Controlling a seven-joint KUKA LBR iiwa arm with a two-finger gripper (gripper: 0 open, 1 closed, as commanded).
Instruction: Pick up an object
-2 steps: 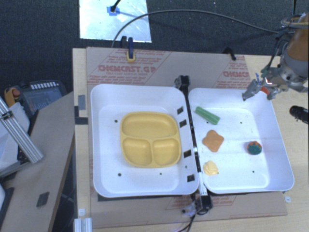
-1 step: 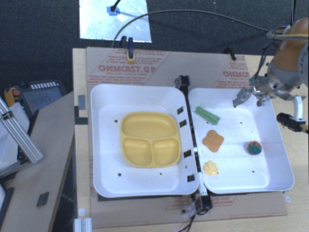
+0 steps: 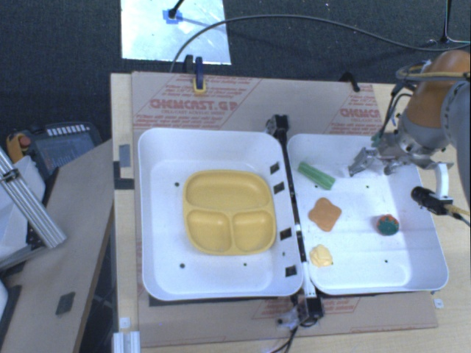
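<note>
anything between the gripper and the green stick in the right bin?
Nothing. In the camera view, only bare white floor of the right bin lies between the gripper and the green stick. The orange piece sits lower, off that line.

Arm enters from view right, orange band above wrist, bent down and leftward; hand (image 3: 366, 162) low, its fingers spread apart with nothing visible between them.

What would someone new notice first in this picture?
The yellow tray with three compartments stands out most, lying in the middle of the left bin. Next come four small items in the right bin: a green stick, an orange piece, a pale yellow piece and a green-and-red ball. The hand hovers over that bin's far side.
</note>
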